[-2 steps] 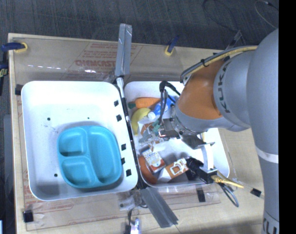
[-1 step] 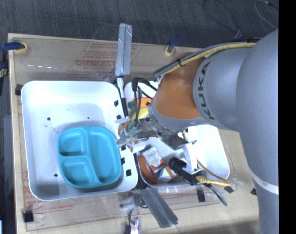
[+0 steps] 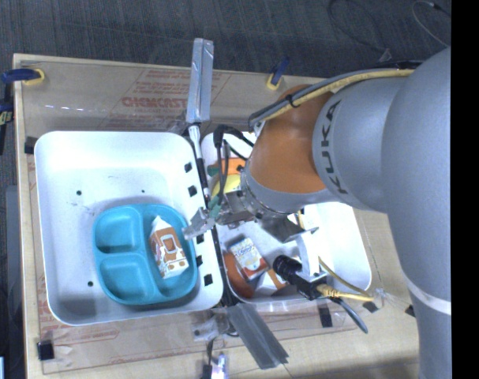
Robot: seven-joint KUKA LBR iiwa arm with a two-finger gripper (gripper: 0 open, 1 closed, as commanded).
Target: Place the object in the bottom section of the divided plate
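Carton [image 3: 168, 249]: lying in the large compartment of the blue plate [image 3: 117, 235], inside the left bin [image 3: 65, 172].
Gripper [image 3: 206, 218]: over the wall between the bins, just beside the plate, apart from the carton.
Jaws: too indistinct to tell whether apart or together.

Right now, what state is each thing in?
Plate, flat in the left bin.
Carton, lying on its side in the plate's long section.
Packet, lying in the right bin, partly under the arm.
Hand, low between the bins.
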